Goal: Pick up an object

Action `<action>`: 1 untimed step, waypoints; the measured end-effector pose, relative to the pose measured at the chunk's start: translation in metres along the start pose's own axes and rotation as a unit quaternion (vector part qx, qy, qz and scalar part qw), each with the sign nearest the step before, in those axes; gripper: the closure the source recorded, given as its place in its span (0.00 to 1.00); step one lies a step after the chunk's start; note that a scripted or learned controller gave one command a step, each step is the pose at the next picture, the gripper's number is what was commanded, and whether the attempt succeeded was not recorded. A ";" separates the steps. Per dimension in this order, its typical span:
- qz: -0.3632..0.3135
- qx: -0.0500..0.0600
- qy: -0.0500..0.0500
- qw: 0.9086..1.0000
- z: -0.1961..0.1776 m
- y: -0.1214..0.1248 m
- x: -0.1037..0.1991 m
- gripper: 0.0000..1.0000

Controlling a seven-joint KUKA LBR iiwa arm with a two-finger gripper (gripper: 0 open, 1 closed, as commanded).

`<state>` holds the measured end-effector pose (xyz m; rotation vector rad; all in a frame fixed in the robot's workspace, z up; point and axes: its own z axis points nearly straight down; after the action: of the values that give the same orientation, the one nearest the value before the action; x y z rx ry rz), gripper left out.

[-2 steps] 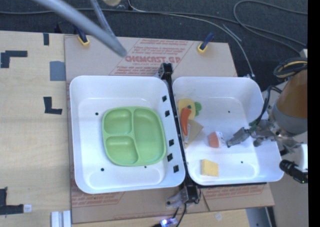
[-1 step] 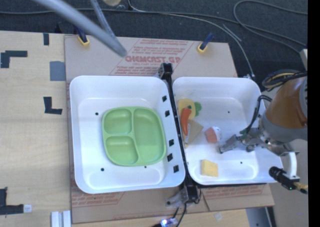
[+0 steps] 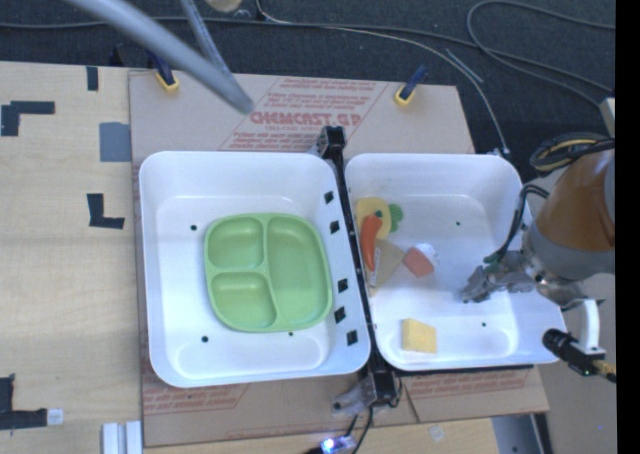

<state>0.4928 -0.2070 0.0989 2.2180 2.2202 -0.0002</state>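
Note:
The right bin (image 3: 480, 177) holds a yellow block (image 3: 419, 336) near its front wall, a small reddish piece (image 3: 418, 262) in the middle, and a cluster of toy food with an orange carrot (image 3: 371, 242) against its left wall. My gripper (image 3: 478, 288) reaches in from the right and hangs low over the bin's right half. It is to the right of the reddish piece and above the yellow block in the picture. Nothing shows between its tips.
The left bin (image 3: 160, 242) holds a green divided plate (image 3: 268, 272). A black divider (image 3: 345, 242) runs between the bins. Cables (image 3: 480, 92) lie on the dark surface behind. The arm's orange band (image 3: 580, 207) stands over the right bin's right wall.

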 end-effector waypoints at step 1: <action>0.000 -0.001 0.000 1.000 -0.060 0.008 0.000 1.00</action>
<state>0.5010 -0.2073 0.1593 2.2164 2.2204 0.0030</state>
